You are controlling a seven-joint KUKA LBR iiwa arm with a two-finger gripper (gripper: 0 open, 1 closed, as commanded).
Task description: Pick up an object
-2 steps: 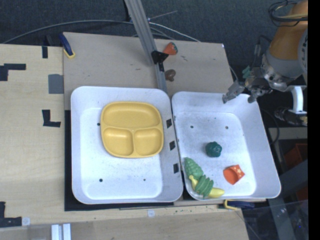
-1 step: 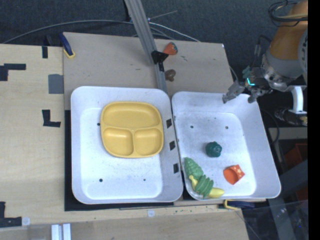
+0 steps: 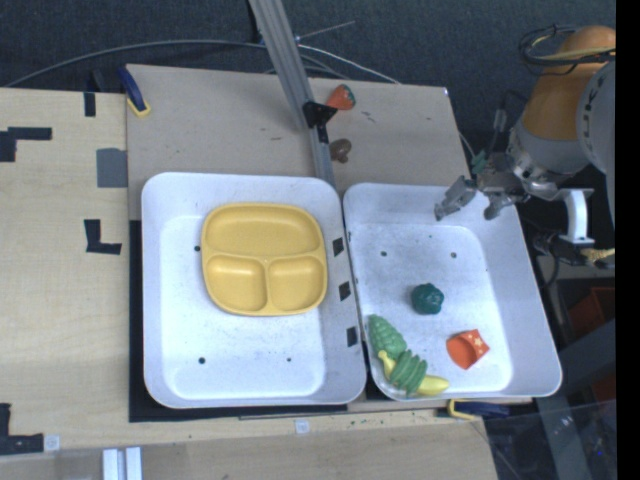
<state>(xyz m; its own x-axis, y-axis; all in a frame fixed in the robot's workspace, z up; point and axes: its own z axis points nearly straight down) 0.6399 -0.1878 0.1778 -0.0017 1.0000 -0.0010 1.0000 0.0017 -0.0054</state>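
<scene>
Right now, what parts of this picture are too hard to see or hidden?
- The tool: small and dark over the right bin's top rim in the camera view; whether it is open or shut cannot be told.
- The arm: cut off by the picture's right edge.
- The green and yellow toy: too small to say what it is.
- The orange piece: shape unclear, too small.
- The slanted grey pole: top cut off by the upper edge.
</scene>
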